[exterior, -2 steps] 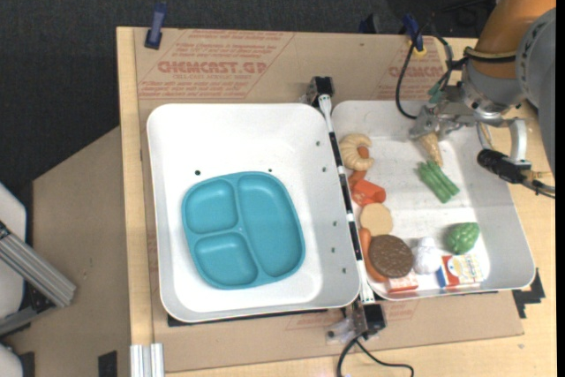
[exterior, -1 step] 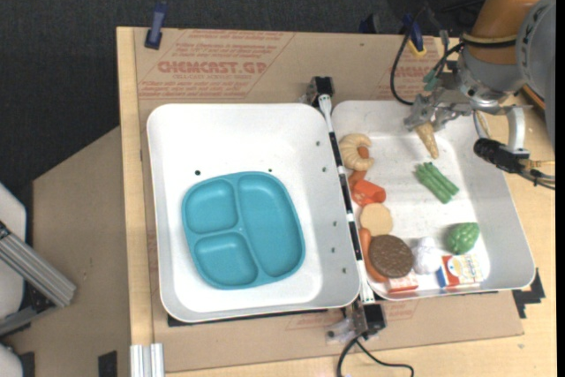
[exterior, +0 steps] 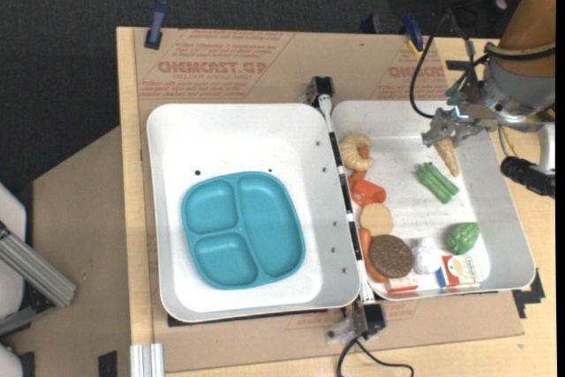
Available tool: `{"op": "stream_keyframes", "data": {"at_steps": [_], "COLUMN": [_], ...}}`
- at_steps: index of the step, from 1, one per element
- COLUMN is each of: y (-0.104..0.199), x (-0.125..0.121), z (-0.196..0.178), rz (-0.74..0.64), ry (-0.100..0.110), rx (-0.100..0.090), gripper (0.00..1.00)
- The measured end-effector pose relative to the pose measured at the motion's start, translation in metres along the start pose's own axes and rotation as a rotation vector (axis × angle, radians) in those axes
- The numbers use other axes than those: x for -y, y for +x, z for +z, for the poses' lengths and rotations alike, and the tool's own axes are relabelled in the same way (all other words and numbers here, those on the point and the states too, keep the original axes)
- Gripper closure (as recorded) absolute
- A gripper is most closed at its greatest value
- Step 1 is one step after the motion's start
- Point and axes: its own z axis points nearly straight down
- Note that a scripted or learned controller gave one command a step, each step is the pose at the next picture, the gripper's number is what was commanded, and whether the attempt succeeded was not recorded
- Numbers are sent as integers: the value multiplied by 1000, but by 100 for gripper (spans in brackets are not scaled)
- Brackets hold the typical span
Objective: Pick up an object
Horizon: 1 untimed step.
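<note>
My gripper [exterior: 448, 135] hangs over the far part of the right bin [exterior: 494, 190], reaching in from the right. A tan cone-shaped piece [exterior: 449, 160] lies directly under it, its upper end touching or hidden by the gripper, so I cannot tell whether it is held. Just in front of the cone lies a green bean pod [exterior: 437, 182]. Further toys rest in this bin: a tan croissant [exterior: 357, 151], an orange-red pepper [exterior: 366, 190], a pale round cookie [exterior: 376, 219], a brown patty [exterior: 390, 256], a green vegetable [exterior: 463, 237] and a small carton [exterior: 460, 270].
The left bin [exterior: 177, 146] holds a teal divided plate [exterior: 243, 228]. A black hinge bar [exterior: 340, 181] runs between the two bins. Cables [exterior: 424, 75] hang by the arm at the back right. An orange carrot [exterior: 365, 241] lies against the right bin's left wall.
</note>
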Motion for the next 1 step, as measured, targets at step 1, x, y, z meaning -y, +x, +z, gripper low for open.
{"op": "stream_keyframes", "data": {"at_steps": [1], "y": [77], "x": [16], "z": [-29], "rz": [-10], "ry": [-2], "rx": [-3], "gripper": [100]}}
